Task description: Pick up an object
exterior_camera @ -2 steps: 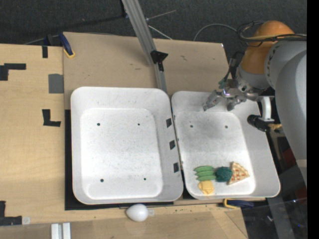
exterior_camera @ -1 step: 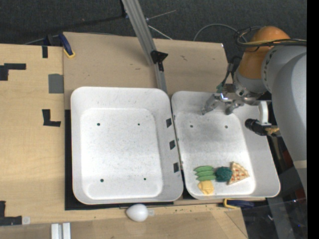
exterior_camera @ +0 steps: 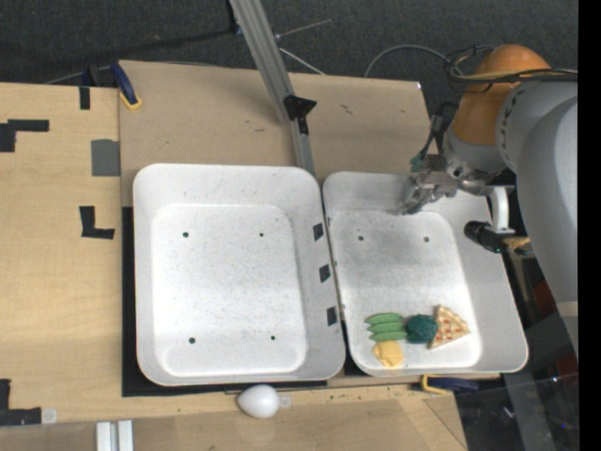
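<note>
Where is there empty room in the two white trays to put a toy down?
The left white bin is bare across its whole floor. In the right white bin, the middle is free, between the gripper at the back rim and the crowded front: green pea pod, yellow piece, dark green lump, pizza slice.

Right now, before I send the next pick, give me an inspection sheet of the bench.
Surface: wooden bench bearing two white bins; left bin, right bin.
Job's things: at the near end of the right bin, bunched together: green pods, dark green piece, pizza slice, yellow piece.
Clutter: white egg-shaped thing on the bench in front of the left bin.
Gripper: gripper over the far edge of the right bin, away from the toys; nothing seen in it.
Cables: thin cables on the dark floor beyond the bench.
Surroundings: slanted metal pole; black tape marks on the bench's left part.
</note>
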You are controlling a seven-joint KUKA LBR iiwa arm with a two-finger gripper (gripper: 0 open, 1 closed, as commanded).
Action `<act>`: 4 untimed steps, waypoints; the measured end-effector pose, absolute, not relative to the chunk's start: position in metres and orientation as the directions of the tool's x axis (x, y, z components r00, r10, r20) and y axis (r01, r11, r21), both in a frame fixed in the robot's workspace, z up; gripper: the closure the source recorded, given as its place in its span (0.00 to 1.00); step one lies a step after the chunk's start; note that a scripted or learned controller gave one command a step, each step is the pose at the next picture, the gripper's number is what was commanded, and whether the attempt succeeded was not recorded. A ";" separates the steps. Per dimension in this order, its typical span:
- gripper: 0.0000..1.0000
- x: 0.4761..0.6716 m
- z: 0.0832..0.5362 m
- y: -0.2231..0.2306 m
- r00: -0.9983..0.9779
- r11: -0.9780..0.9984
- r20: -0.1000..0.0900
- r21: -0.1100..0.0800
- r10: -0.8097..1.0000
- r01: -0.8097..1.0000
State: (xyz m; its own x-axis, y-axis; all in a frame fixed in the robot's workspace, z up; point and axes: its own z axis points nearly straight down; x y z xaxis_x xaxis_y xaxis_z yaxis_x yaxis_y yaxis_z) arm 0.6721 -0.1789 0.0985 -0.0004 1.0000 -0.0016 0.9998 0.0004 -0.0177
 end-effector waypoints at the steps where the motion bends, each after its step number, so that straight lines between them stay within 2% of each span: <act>1: 1.00 0.673 0.145 -0.186 -0.001 0.001 -0.002 0.004 1.000 1.000; 2: 1.00 0.668 0.201 -0.178 -0.002 0.002 -0.001 0.005 1.000 1.000; 3: 1.00 0.674 0.247 -0.182 -0.002 0.002 -0.001 0.005 1.000 1.000; 4: 1.00 0.670 0.234 -0.126 -0.006 0.006 0.002 -0.002 1.000 1.000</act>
State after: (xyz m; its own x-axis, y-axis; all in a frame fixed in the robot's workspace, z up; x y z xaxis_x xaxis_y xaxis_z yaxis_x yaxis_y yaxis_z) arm 0.6704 -0.1259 0.2336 -0.0058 1.0000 0.0018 1.0000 0.0058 -0.0025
